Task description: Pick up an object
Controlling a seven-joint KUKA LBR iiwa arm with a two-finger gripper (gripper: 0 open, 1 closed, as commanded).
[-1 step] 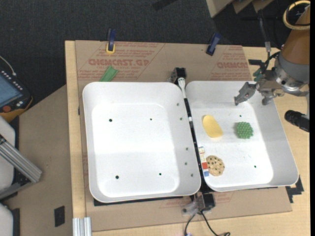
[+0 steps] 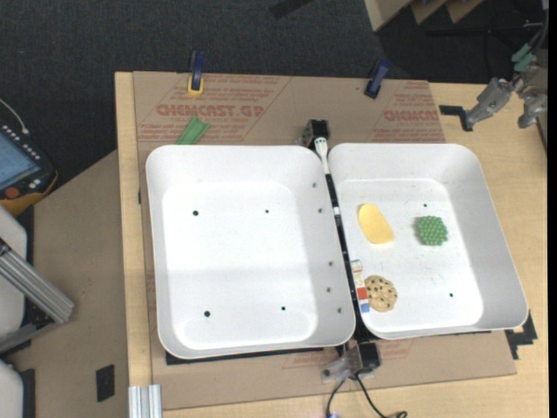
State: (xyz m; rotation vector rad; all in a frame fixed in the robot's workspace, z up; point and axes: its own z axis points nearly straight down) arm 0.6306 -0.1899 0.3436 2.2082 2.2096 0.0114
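Observation:
Three objects lie in the right bin (image 2: pixel 487 190): a yellow oval piece (image 2: pixel 375 224) left of centre, a green bumpy ball (image 2: pixel 430 230) to its right, and a brown speckled cookie-like disc (image 2: pixel 379 293) near the front left corner. My gripper (image 2: pixel 506 109) hangs high beyond the right bin's far right corner, well away from all three. Its two grey fingers stand apart, open, with nothing between them.
The left bin (image 2: pixel 165 233) adjoins the right one along a black hinge strip (image 2: pixel 333 207). Both sit on a brown cardboard sheet (image 2: pixel 261 103) held by blue clamps (image 2: pixel 197 70). A small green strip (image 2: pixel 191 131) lies on the cardboard behind the left bin.

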